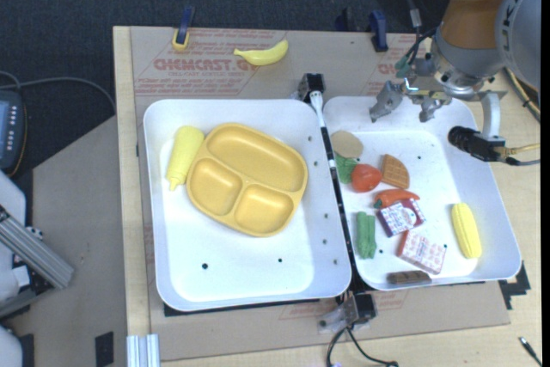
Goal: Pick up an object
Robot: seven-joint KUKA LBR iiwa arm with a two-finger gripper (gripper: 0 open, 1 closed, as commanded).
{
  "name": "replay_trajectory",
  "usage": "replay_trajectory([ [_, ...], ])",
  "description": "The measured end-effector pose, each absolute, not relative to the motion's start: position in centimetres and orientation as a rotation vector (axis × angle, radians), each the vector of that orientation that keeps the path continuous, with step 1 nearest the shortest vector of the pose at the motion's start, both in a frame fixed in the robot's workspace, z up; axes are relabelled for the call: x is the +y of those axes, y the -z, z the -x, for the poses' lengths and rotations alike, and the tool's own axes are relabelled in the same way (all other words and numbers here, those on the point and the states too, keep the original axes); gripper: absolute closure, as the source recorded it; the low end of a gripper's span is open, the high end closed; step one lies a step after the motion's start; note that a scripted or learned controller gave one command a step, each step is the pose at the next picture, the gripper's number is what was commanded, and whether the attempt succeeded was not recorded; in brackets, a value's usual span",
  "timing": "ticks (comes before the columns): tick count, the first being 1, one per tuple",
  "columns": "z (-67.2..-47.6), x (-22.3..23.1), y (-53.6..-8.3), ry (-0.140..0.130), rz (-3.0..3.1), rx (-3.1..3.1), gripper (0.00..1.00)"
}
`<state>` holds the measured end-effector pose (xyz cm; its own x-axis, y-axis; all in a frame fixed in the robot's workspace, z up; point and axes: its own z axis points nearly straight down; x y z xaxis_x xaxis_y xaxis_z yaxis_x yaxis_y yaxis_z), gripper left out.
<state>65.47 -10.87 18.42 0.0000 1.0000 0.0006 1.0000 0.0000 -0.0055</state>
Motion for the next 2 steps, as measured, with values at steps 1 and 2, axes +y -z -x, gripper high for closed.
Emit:
replay_trajectory([
  [1, -66.1, -10.7, -14.0, -0.004, 2.217, -2.221, 0.00],
  [2, -66.1, -10.7, -8.8, -0.001, 2.220, -2.222, 0.00],
])
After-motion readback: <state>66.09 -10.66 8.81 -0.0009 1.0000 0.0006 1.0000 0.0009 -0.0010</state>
